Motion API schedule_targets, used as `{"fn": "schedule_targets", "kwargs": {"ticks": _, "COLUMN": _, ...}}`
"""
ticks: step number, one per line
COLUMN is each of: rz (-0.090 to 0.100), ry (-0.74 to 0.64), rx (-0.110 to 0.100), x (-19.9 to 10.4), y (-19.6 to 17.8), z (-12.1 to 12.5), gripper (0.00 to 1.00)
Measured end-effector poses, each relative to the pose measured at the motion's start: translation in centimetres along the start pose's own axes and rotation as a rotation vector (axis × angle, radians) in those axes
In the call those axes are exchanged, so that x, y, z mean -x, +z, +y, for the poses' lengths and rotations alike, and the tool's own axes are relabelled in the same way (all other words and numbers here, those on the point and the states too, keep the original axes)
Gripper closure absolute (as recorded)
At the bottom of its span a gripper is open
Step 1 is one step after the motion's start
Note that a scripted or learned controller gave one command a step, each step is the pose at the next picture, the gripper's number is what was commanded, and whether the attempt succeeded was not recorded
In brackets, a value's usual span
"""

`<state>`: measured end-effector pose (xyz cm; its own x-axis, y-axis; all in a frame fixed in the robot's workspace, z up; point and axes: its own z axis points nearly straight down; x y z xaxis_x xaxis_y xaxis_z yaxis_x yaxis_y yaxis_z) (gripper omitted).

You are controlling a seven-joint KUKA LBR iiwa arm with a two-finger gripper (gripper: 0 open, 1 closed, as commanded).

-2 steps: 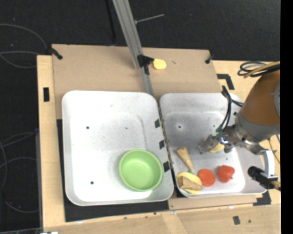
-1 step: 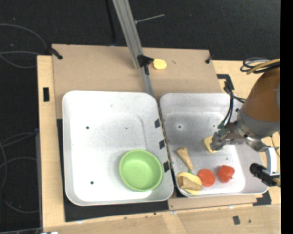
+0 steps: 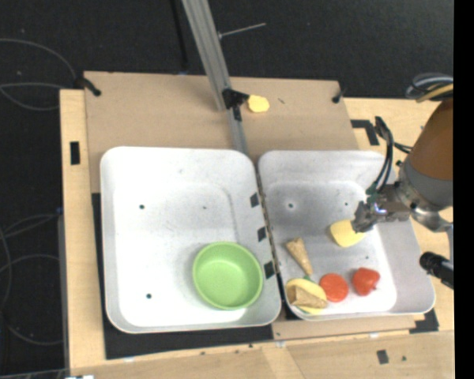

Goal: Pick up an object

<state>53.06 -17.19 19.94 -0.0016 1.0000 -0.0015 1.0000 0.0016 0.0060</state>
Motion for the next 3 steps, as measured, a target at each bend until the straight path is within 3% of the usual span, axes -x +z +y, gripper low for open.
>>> {"fn": "schedule_targets", "kwargs": {"ticks": 1, "rz": -0.001, "ry": -0.002, "rx": 0.002, "x": 0.1, "y": -5.4, "z": 0.2, "gripper": 1.0}}
{"fn": "schedule_targets", "kwargs": {"ticks": 3, "rz": 0.004, "ry": -0.007, "rx": -0.004, "x": -10.2, "y": -6.6, "z": 1.0, "gripper": 1.0}}
